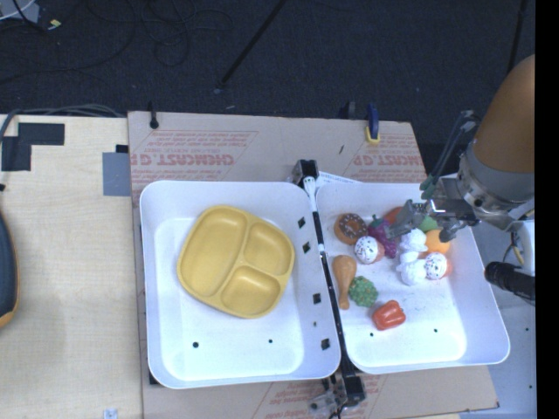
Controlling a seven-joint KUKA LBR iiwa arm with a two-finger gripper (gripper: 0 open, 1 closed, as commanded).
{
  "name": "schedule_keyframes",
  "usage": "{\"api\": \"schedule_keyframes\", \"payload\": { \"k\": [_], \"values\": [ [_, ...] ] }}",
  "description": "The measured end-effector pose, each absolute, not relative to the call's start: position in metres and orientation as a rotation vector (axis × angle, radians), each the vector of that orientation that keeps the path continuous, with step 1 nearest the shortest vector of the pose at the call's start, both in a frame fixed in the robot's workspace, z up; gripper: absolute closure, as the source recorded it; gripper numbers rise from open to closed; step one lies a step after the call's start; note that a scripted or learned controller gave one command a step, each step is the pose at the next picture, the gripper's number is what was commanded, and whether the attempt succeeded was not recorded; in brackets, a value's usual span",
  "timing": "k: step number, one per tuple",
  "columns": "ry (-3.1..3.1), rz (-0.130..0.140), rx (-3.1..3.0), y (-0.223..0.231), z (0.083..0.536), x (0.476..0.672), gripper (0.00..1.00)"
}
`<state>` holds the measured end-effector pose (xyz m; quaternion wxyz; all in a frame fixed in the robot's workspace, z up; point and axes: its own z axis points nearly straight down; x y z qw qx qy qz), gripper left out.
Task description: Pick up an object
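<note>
Several small toy foods lie crowded in the right bin (472, 339), and the gripper (430, 215) hangs over the upper right part of that heap, right of the frame's centre. Whether its fingers are spread or pressed together cannot be told from here, since dark gripper parts and the toys beneath run into each other; nothing can be seen pinched between them. Just under and beside the gripper sit a white lumpy piece (414, 240), an orange ball (438, 243) and a purple piece (383, 234). To their left lies a brown doughnut (351, 227), and just below that a white speckled ball (367, 250). A second white speckled ball (434, 266) rests lower right of the cluster, touching another white lump (409, 273). Further down the bin come an orange drumstick shape (344, 273), a green broccoli (363, 291) touching it, and a red pepper (389, 315) near the lower middle. The arm (511, 138), grey with an orange band, enters from the right edge of the frame. The left bin (175, 339) holds a yellow divided plate (236, 260), lying flat in its upper half. Both bins rest on brown cardboard (227, 151).
</note>
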<state>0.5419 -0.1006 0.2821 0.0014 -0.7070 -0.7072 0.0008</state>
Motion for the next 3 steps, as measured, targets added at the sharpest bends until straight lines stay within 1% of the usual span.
{"api": "schedule_keyframes", "payload": {
  "k": [1, 2, 3],
  "values": [
    [-2.225, -0.001, -2.214, -0.034, 0.334, 0.488, 0.0],
    [-2.218, 0.005, -2.219, -0.037, 0.34, 0.49, 1.0],
    [-2.225, 0.003, -2.211, 0.039, 0.332, 0.484, 1.0]
  ]
}}
